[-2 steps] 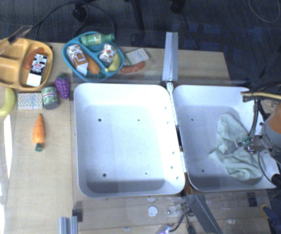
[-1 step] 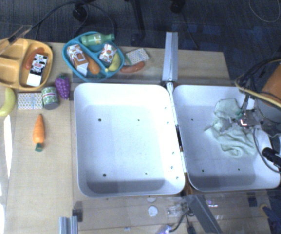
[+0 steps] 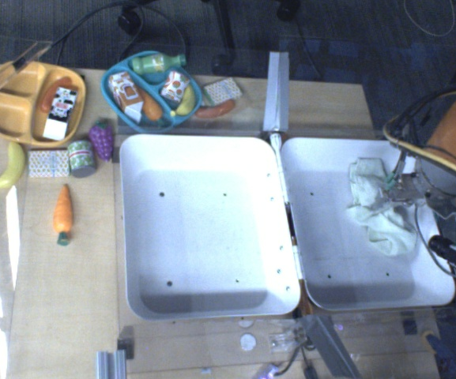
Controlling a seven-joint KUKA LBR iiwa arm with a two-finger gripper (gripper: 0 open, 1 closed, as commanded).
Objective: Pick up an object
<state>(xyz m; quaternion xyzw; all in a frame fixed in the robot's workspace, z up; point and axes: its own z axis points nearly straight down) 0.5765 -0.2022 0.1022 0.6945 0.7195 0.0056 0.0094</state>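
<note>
Reaching in from the right, the gripper (image 3: 395, 181) sat against the crumpled white cloth (image 3: 376, 205) in the right bin (image 3: 322, 235); its grip couldn't be judged

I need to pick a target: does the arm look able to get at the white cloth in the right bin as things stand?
Probably yes. The cloth lies crumpled in the right bin on its arm-side half, with nothing on top of it, and the gripper is already right at its edge. The bin's low rim should not block it.

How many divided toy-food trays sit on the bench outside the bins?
2. The yellow tray sits at the far left corner; the blue tray lies just right of it, behind the left bin.
</note>
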